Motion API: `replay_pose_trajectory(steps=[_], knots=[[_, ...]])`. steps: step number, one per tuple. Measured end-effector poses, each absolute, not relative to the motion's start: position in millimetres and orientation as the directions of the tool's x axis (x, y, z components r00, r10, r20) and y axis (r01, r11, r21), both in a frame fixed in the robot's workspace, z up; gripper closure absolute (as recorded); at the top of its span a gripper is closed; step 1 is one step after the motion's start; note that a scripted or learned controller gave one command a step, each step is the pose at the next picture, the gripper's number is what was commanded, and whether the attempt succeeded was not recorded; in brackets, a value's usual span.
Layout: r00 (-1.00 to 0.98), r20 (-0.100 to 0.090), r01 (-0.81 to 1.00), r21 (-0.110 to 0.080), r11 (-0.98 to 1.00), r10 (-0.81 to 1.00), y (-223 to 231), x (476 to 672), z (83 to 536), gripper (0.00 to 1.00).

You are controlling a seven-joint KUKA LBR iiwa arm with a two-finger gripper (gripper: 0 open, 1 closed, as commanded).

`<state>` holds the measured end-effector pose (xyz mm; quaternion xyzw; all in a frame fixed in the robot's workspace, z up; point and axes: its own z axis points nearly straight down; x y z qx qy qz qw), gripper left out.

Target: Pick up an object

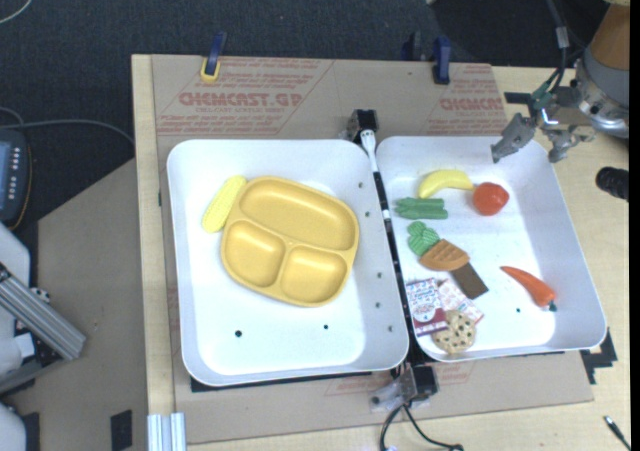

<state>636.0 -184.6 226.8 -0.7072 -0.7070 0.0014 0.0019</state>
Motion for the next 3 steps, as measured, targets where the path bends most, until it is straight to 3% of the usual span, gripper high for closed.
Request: replay_pose_trajectory(steps=[3], knots=[[-0.001,0.001,1.000,-0.004,0.001,1.000,-194,641.3,82,0.00]])
